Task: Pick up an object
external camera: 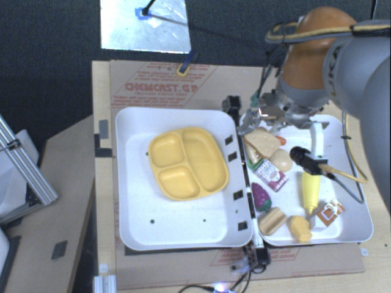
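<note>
Cardboard-lined bench, two white bins: the left bin (131,224) holds a yellow divided tray (186,162). My gripper (264,116) hangs low at the right bin's (357,215) far-left corner, just above the toy bread slice (263,141) (grip state: cannot tell). Judged step: the approach; next, descend squarely and close
</note>
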Tool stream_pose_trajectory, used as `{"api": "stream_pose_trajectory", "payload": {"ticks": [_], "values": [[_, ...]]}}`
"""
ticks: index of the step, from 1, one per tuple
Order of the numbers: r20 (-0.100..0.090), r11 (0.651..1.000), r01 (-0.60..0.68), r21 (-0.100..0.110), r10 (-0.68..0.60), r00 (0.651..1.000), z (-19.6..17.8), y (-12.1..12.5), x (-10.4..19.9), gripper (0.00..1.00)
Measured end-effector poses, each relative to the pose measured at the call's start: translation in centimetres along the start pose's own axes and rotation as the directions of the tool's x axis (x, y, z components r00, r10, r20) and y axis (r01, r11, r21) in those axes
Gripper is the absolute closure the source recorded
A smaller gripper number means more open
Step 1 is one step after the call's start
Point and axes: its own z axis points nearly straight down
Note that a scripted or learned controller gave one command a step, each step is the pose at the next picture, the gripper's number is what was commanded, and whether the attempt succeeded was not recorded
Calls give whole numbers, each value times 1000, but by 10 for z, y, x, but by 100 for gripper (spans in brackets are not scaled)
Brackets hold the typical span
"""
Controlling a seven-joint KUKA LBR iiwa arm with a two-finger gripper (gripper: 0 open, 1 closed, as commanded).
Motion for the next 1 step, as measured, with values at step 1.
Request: {"api": "stream_pose_trajectory", "payload": {"ticks": [1], "values": [[2, 1000, -7, 4, 7, 1000, 6, -8, -12, 100]]}}
